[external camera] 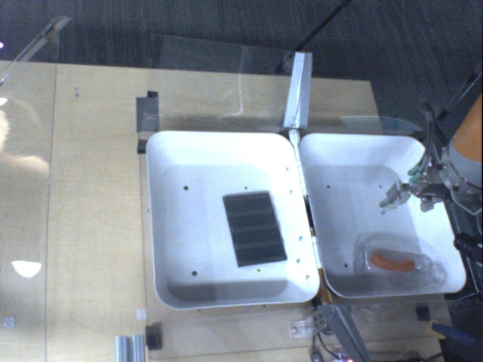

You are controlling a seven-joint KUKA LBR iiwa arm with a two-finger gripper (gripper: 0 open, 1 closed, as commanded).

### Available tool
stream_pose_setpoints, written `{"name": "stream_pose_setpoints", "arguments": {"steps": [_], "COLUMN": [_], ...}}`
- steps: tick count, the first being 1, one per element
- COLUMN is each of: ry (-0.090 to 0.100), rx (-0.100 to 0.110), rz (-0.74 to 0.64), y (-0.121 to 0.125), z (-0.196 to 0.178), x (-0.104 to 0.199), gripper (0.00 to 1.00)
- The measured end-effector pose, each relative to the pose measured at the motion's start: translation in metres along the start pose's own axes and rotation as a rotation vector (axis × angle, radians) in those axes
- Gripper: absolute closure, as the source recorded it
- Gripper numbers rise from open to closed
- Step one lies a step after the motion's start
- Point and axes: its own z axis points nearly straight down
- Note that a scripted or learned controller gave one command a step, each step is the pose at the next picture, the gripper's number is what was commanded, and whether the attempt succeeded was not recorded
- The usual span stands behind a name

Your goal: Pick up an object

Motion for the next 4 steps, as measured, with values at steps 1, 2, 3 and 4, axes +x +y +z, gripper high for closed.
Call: {"name": "stream_pose_setpoints", "arguments": {"steps": [1, 2, 3, 4], "ry": [0.000, 0.000, -0.002, 0.000], "rx": [-0.004, -0.004, -0.013, -0.013], "rz": [-0.004, -0.004, 0.018, 0.100], "y": [0.002, 0.002, -0.026, 0.042], "z": [-0.011, -0.011, 0.120, 0.121], "x": [0.001, 0.001, 0.023, 0.060], "gripper": [1.00, 0.00, 0.00, 0.00]}}
